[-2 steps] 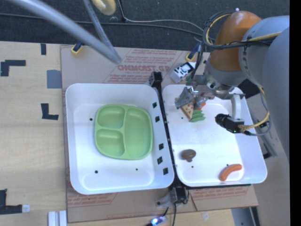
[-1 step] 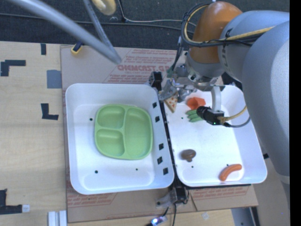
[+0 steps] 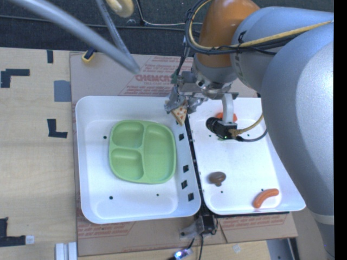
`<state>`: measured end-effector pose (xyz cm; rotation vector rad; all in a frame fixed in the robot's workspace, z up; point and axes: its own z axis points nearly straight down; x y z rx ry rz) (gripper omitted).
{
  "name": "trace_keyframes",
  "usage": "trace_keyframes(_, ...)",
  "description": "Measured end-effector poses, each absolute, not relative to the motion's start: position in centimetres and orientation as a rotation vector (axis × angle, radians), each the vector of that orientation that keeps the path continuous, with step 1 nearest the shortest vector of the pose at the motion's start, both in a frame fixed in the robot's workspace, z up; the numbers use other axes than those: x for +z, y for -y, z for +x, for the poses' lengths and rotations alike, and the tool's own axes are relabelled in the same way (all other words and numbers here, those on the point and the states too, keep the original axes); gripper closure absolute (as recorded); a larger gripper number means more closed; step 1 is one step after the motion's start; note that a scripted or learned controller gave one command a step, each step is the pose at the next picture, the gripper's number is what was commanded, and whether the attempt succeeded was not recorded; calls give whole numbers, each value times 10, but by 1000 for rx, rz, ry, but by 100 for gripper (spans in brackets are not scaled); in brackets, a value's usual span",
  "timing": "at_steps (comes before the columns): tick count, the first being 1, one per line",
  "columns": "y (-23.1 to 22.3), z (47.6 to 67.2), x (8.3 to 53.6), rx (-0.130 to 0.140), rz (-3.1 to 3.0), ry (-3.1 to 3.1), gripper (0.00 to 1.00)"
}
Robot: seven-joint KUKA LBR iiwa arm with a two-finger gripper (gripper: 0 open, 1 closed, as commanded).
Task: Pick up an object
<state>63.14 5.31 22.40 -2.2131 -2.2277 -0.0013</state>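
One green tray, two bins (white), one sausage

My arm is smooth grey, thick and rounded, with a glossy orange band above the wrist. Black cables loop beside that band, and a yellowish hose crosses the grey shell. My hand looks dark metal, perhaps with screws.

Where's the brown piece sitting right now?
The brown piece lies in the right bin, near its left wall in the lower half, up and left of the orange sausage.
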Motion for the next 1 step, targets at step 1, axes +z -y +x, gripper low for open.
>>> trace_keyframes(1,-101,640,214,2,-2215,2226,100)
